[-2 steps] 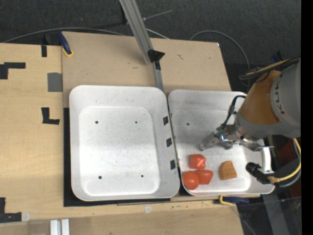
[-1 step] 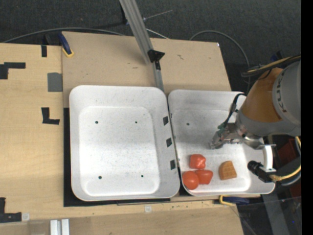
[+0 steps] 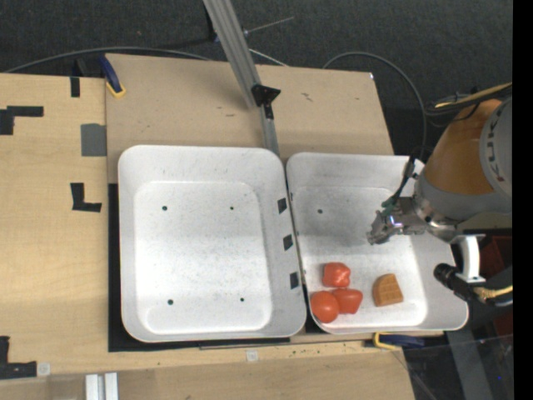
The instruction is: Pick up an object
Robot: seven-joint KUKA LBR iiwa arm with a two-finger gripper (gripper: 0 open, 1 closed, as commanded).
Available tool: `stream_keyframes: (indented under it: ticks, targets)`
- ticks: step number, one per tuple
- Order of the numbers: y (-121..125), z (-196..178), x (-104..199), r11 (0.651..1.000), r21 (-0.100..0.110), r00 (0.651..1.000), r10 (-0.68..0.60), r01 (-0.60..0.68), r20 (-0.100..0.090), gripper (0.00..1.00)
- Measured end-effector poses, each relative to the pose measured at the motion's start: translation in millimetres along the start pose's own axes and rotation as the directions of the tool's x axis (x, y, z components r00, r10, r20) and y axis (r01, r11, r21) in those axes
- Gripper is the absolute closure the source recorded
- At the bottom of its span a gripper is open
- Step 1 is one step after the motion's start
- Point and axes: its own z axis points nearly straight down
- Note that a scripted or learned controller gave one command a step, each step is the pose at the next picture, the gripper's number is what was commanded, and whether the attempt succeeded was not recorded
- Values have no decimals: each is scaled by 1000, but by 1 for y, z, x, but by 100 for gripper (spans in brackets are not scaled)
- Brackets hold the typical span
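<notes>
Gripper (image 3: 381,230) sits low over the right bin (image 3: 350,173), mid-right area; the fingers are too small and blurred to read, so I cannot tell how far apart they stand or whether anything is between them. Near the bin's front edge: three red pieces (image 3: 336,290) clustered, touching, and a tan block (image 3: 387,290) just to their right. Left bin (image 3: 200,240) alongside.
</notes>
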Motion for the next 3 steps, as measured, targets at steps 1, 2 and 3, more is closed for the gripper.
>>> stream_keyframes:
  ticks: [1, 2, 3]
  targets:
    - [-2, -62, 4, 1000, -3, 1000, -1, 1, 1, 100]
    - [-2, -104, 3, 1000, -2, 1000, 0, 0, 1, 100]
    - [0, -92, 61, 1000, 4, 1000, -6, 6, -2, 100]
